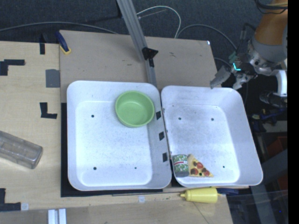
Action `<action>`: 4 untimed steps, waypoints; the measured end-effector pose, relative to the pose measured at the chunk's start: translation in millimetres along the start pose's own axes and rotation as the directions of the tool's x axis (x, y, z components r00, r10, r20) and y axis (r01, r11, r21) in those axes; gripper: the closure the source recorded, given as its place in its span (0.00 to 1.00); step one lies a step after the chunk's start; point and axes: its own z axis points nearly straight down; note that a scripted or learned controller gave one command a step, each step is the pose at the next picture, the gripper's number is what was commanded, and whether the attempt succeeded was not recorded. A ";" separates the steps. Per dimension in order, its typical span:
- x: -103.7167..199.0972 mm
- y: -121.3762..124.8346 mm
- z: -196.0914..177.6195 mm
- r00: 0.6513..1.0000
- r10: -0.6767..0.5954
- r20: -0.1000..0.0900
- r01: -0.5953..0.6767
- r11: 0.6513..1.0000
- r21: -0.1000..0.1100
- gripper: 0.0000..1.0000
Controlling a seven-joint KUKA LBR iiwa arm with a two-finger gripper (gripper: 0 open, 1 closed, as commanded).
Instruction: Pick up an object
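from my desk i see the gripper (227,80) open and empty above the right bin's (243,120) far rim. the candidates sit well apart from it: a green bowl (135,108) in the left bin (74,139), a pizza slice (198,167) by the near wall. i'd worry the flat slice (tucked against a small green packet (180,164)) slips the fingers, or they clip the wall.

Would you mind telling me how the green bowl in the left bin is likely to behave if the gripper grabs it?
The green bowl looks like thin, light plastic, so it should lift easily. Its smooth curved rim may slip between fingers. Sitting upright on a flat base, it probably slides rather than tips if nudged.
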 end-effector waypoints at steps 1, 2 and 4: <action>-7.7 -1.4 48.2 1.000 0.001 -0.001 -0.001 1.000 0.005 0.00; 2.2 -4.8 98.4 1.000 0.001 -0.002 -0.001 1.000 0.005 0.00; 3.1 -13.9 135.4 1.000 -0.001 0.000 0.001 1.000 0.000 1.00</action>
